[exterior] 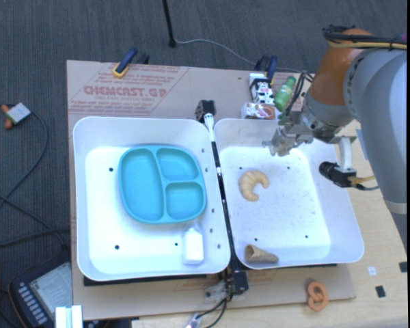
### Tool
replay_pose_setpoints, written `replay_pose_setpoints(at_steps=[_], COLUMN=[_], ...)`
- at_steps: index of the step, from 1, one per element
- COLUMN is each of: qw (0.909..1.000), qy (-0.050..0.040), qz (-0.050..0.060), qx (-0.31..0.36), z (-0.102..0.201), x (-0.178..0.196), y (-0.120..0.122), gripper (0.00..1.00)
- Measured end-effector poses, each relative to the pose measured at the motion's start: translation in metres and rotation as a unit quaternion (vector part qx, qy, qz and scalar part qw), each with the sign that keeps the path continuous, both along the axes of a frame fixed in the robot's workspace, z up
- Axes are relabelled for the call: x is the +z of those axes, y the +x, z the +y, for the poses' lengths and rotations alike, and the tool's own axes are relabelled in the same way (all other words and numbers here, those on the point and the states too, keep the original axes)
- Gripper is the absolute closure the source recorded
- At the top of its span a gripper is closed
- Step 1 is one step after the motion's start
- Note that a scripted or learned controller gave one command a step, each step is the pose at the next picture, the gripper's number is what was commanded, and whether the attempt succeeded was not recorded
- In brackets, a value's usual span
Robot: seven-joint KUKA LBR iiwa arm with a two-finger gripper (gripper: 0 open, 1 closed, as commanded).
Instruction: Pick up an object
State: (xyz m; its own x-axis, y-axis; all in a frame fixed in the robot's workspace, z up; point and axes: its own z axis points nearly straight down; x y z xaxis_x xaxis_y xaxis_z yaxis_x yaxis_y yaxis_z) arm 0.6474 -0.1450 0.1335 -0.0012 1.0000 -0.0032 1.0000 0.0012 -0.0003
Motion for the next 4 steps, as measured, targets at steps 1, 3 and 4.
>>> replay_pose_setpoints(at_steps=[1, 3, 4], qw=[1.0, 1.0, 1.0], qy=[0.0002, 0.0011, 0.0006], qz=[0.0, 0.0, 0.0], qx=[-0.001, 0.0, -0.001], z=[0.012, -0.003, 0.011], x=[0.001, 0.01, -0.003], y=[-0.016, -0.003, -0.002], gripper=[1.0, 1.0, 1.0])
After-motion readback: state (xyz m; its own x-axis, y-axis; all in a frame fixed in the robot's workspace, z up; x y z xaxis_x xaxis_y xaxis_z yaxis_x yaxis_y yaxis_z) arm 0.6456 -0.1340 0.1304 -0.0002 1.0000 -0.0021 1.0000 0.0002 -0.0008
